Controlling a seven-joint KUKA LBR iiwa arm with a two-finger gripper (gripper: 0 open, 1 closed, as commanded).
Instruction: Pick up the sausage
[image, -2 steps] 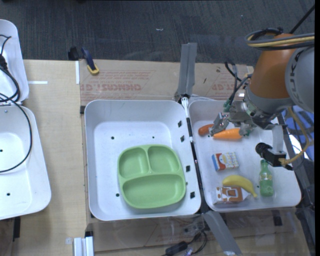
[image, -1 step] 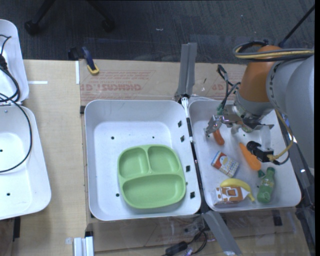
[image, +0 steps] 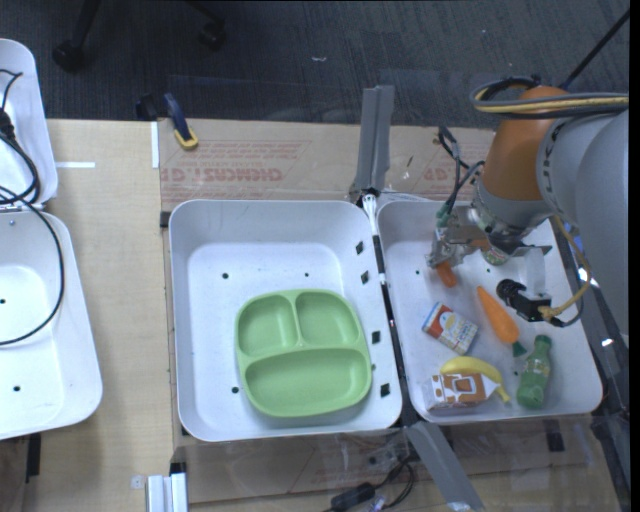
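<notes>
The sausage (image: 447, 275) is a short reddish-brown piece lying in the right bin (image: 410, 300), near its upper middle. My gripper (image: 442, 256) hangs right over the sausage's upper end, low in the bin. The grey wrist and orange band (image: 520, 150) cover what lies behind it. Only the lower end of the sausage shows beneath the gripper, and I cannot tell whether it is touching.
In the right bin an orange carrot (image: 497, 313) lies just right of the sausage. A small carton (image: 449, 327), a banana (image: 470, 370), a juice box (image: 460, 391) and a green bottle (image: 535, 372) lie nearer the front. The left bin (image: 200, 300) holds a green divided plate (image: 300, 352).
</notes>
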